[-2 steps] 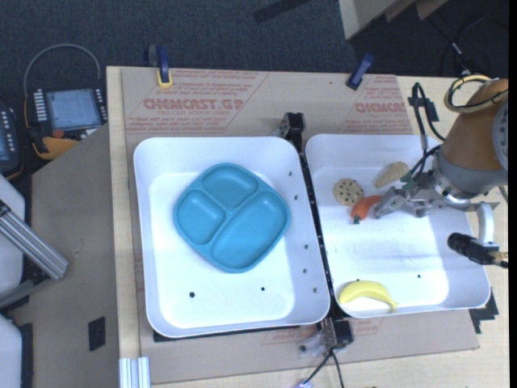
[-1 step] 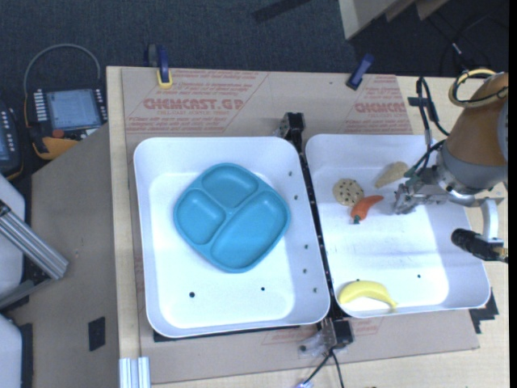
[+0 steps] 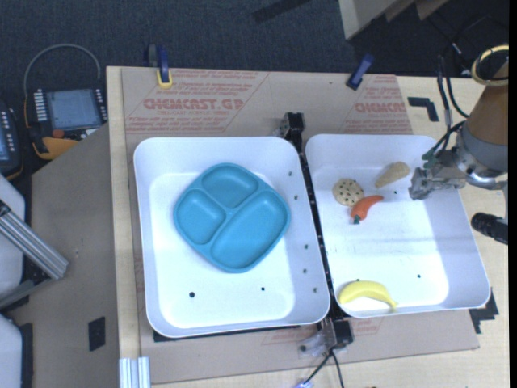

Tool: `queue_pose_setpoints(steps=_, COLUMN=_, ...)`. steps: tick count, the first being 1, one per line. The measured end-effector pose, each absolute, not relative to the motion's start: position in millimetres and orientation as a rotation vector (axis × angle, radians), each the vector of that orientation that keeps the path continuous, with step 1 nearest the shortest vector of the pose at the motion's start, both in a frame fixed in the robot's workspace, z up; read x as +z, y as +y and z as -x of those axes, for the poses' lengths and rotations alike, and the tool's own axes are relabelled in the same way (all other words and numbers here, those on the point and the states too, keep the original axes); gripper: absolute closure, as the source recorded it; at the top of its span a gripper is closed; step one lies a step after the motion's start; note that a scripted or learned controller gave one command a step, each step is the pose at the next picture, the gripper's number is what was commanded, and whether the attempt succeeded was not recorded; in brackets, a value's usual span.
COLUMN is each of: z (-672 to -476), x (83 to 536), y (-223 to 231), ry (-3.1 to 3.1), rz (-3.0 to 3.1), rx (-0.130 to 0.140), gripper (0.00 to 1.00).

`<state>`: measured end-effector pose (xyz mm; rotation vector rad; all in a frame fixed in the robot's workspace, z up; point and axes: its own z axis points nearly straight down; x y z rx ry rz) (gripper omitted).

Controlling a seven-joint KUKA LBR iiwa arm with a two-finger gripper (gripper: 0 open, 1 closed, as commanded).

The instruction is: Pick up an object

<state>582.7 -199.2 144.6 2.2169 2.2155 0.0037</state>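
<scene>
A: Right bin (image 3: pixel 452 293), what's in it?

B: Beige, bread-like oblong piece (image 3: pixel 393 173) near the far edge, a round speckled cookie (image 3: pixel 348 191) and a small orange-red pepper-shaped toy (image 3: pixel 367 206) just beside it toward the middle, a yellow plastic banana (image 3: pixel 367 295) at the near edge. The left bin (image 3: pixel 153 217) carries a blue sectioned plastic plate (image 3: pixel 232 216) in the middle.

A: Gripper?

B: The gripper (image 3: pixel 423 182) is low by the right bin's far right corner, just beside the beige piece's right end. Nothing is between its fingers. Spread or pressed together, can't tell, too small and blurry.

A: Target?

B: Probably the beige piece, it's closest. Looks light, likely rigid toy food, smooth, so it could slip. Take it across the narrow middle, not the tapered ends.

A: Risk?

B: It could skate on the bin floor if nudged.
</scene>
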Motion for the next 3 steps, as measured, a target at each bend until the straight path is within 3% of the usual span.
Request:
queue_pose_setpoints(steps=2, z=-582.0, x=257.8, y=-191.4, ry=2.217, rz=-2.214, rx=0.006, gripper=1.0)
queue_pose_setpoints(steps=3, z=-585.7, x=258.3, y=-129.6, ry=2.227, rz=-2.218, rx=0.0, gripper=1.0)
